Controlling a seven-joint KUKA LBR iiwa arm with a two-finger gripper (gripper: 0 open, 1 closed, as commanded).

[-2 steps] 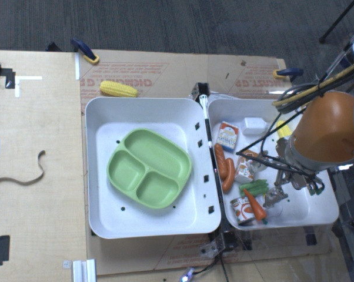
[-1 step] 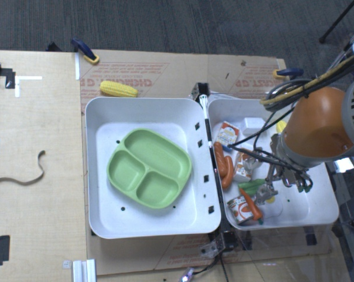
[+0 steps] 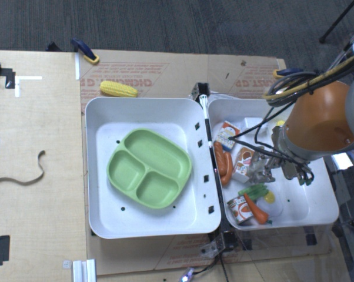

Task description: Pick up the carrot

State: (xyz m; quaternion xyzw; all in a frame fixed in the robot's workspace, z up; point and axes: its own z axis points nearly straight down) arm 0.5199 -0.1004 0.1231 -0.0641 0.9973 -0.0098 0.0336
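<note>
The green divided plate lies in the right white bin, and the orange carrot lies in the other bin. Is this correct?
Not quite. The camera view shows the green divided plate in the left white bin. The orange carrot with green top lies in the other bin, the right white bin.
</note>
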